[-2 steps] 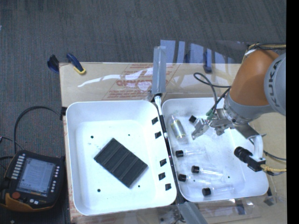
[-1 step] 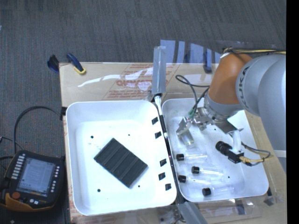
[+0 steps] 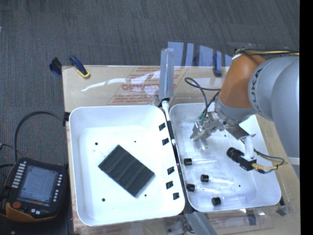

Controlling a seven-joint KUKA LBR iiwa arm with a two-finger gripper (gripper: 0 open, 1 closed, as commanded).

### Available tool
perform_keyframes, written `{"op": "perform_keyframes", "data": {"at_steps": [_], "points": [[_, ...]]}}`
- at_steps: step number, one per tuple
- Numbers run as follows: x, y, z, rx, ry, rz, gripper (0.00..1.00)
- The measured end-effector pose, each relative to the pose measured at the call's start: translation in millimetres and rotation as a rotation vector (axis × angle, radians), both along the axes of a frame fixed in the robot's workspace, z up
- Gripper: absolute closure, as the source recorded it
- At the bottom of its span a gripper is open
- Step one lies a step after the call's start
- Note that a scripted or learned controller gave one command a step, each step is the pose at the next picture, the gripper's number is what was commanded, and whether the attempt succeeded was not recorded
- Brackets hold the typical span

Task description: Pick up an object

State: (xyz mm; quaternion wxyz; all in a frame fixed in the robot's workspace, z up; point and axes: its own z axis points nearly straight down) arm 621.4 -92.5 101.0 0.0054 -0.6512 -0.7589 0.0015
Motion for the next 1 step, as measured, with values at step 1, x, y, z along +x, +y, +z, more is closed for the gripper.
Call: {"op": "perform_keyframes", "data": {"at_steps": [1], "points": [[21.4, 44.1, 128.2, -0.005, -0.006, -0.063, 1.00]]}}
